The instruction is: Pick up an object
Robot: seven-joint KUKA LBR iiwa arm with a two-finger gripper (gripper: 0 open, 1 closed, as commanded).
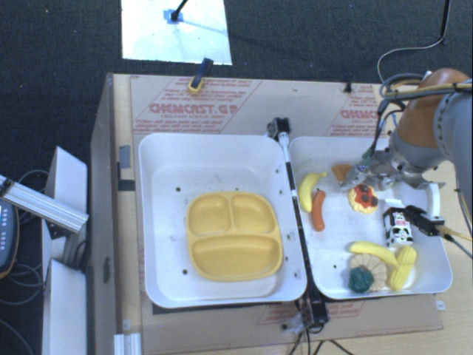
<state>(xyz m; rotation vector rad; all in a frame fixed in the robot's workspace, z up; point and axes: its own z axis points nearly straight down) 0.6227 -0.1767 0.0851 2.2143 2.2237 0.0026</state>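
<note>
Near rim, right bin [443, 276]: green knobbly toy [361, 279], corn cob [403, 266] and a long banana [375, 251] crowd the corner closest to the lens, well below the gripper.
Gripper [365, 170]: low over the bin's far half, arm entering from the right; wrist hardware hides the tips.
Finger state: cannot tell how wide they stand; nothing visibly held.
Candidate object: pizza-slice toy [363, 198], round, yellow with red spots, just below the gripper, toward the camera.
Beside the gripper: an orange piece [341, 172] on the side away from the arm.
Farther that way: small banana [310, 189] and sausage [318, 209], long axes running roughly far-to-near, by the divider.
Arm side: black-and-white cow figure [400, 227], below and toward the arm.
Key relation: judged, the pizza slice is nearest; a short shift toward the camera would centre it.
Left bin [159, 198]: yellow divided plate [233, 236], well apart.
</note>
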